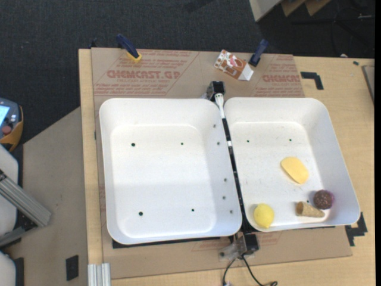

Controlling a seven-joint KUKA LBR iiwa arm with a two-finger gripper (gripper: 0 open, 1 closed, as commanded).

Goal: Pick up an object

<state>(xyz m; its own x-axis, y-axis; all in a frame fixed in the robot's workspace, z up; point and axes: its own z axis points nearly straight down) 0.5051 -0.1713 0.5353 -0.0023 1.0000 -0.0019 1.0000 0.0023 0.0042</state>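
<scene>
The right bin (324, 121) holds several small objects near its front. A flat pale-yellow oval piece (294, 170) lies toward the middle right. A round yellow lemon-like ball (264, 215) rests at the front left corner. A tan cone-shaped piece (309, 210) lies beside a dark purple ball (323, 199) at the front right; the two touch or nearly touch.
The left bin (110, 136) sits beside the right one, joined by a black strip (229, 154). A small red-and-white packet (233, 65) lies on the cardboard behind the bins. Two blue clamps (128, 47) (258, 52) hold the board's far edge.
</scene>
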